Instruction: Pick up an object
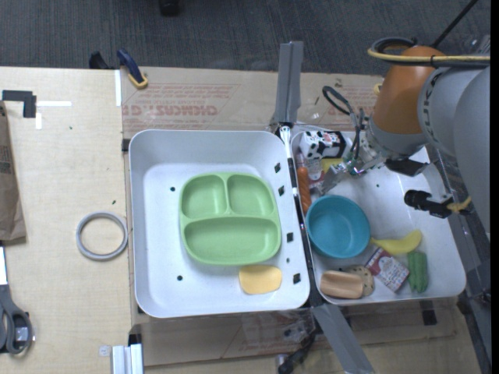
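- We take the blue bowl (337, 226) as our landmark; it sits in the right bin (444, 287), against that bin's left wall.
- Above the bowl, toward the far end of the bin, we see the pincer (348, 167) lowered among the things there; whether it is spread or pressed together we cannot tell, and nothing shows between its tips.
- Just left of the pincer and above the bowl lies a black-and-white spotted toy (316, 142), with a small yellow piece (334, 152) touching it.
- An orange carrot (303, 187) lies along the bin wall at the bowl's upper left.
- Right of the bowl and a little below it we find a yellow banana (399, 244), then a red-and-white packet (387, 269) and a green vegetable (418, 270).
- Directly below the bowl rests a bread roll (343, 284).
- Left of the bowl, in the left bin (148, 209), lies a green divided plate (230, 218), with a yellow piece (260, 279) just below it.
- Far left of the bowl, on the tabletop (62, 170), lies a grey ring (102, 234).
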Robot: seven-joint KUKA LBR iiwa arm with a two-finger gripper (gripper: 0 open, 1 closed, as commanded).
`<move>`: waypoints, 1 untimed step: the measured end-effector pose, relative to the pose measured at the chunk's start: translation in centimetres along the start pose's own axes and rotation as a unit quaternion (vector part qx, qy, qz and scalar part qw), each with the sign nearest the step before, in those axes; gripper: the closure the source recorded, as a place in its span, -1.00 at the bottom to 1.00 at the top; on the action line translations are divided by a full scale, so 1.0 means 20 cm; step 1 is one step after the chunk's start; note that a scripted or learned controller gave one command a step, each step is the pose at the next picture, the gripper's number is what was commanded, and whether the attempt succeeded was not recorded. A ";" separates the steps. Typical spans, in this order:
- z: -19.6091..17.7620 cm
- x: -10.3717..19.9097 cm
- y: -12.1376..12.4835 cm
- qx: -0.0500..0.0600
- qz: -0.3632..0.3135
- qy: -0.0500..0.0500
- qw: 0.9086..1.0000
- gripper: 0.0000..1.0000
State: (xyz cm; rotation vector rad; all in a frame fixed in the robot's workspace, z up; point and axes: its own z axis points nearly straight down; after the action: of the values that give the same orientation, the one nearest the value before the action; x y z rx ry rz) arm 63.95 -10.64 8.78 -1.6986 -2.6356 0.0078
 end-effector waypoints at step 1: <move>-0.01 0.05 -0.41 -0.004 -0.052 -0.003 0.999 -1.00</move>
State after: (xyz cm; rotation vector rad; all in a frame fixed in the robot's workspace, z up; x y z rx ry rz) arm 56.14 -13.16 9.01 -1.5632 -2.7273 0.0021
